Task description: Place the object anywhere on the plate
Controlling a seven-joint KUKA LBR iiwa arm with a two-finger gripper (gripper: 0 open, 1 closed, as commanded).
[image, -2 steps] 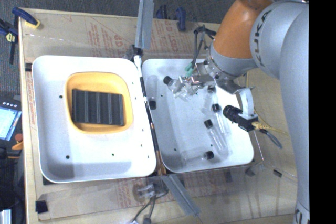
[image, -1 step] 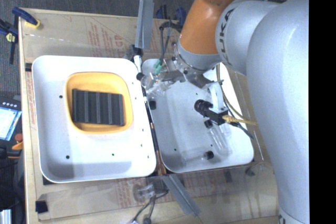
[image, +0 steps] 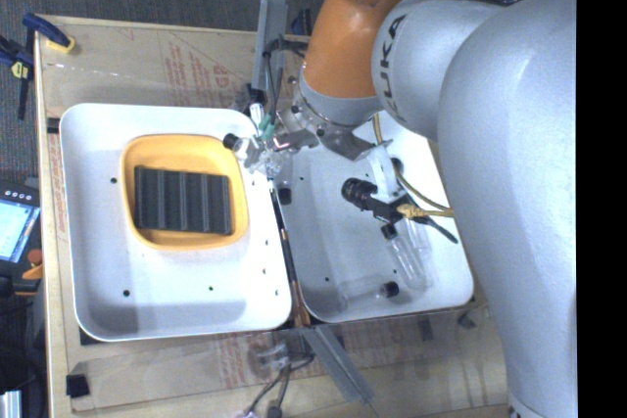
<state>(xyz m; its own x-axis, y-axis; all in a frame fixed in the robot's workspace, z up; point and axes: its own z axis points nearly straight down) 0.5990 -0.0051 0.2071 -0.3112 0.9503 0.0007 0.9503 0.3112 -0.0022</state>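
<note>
A yellow, rounded-square plate lies in the left white bin. A dark grey ridged slab lies flat on the plate and covers most of its middle. My gripper hangs low over the divide between the two bins, just beyond the plate's upper right corner. I see nothing clearly held in it. The grey arm with its orange band reaches in from the right and hides the upper part of the right bin.
In the right white bin a clear plastic item with a small black end lies near the right wall. A blue clamp sits at the bench's far left corner.
</note>
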